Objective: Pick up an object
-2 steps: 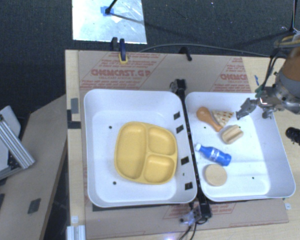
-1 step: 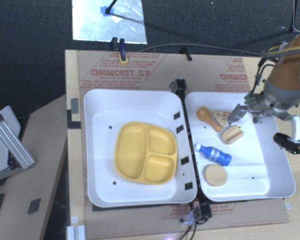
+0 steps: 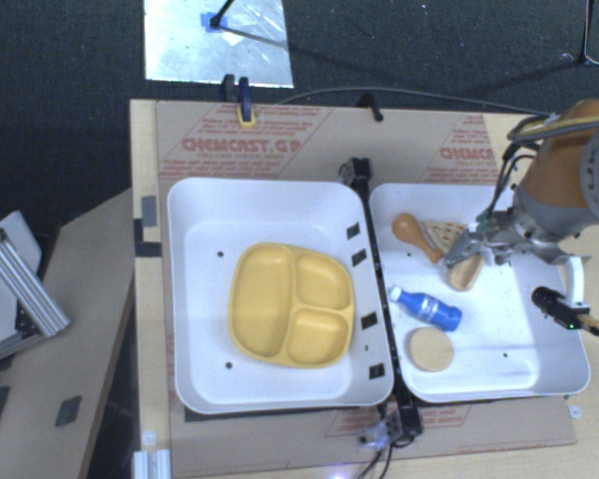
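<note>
camera view | we see a yellow divided plate in the left bin | right bin holds a blue bottle, a tan disc, a wooden spoon | gripper low over a tan block by the spoon; we cannot tell its opening or any hold | step, we judge: reaching to grasp; next: close on block, lift straight.

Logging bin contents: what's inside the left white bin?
Inside the left white bin lies one yellow plastic divided plate, its three compartments bare. Whatever sits beneath that plate is covered.
</note>
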Robot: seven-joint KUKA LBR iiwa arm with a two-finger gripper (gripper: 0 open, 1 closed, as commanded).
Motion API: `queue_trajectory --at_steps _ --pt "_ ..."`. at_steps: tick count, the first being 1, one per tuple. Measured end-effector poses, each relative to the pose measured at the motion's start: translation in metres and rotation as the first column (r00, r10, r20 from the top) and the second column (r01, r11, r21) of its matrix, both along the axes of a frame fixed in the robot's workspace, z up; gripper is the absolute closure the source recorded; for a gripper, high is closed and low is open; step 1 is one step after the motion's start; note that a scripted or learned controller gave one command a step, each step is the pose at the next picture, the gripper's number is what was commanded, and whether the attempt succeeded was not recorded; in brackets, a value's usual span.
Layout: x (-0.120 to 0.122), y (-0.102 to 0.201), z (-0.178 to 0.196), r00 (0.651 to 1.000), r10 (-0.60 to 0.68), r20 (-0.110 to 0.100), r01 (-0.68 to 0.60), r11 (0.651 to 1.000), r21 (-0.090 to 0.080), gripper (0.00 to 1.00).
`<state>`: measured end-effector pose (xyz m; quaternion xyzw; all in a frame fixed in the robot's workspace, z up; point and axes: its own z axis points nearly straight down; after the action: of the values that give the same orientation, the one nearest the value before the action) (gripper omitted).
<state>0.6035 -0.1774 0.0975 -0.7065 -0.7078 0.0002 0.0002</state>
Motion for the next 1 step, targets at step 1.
queue_trajectory --at_steps 1 --pt "0.002 -0.0003 0.0138 1.0 0.001 0.006 -0.001 1.0 -0.002 1.0"
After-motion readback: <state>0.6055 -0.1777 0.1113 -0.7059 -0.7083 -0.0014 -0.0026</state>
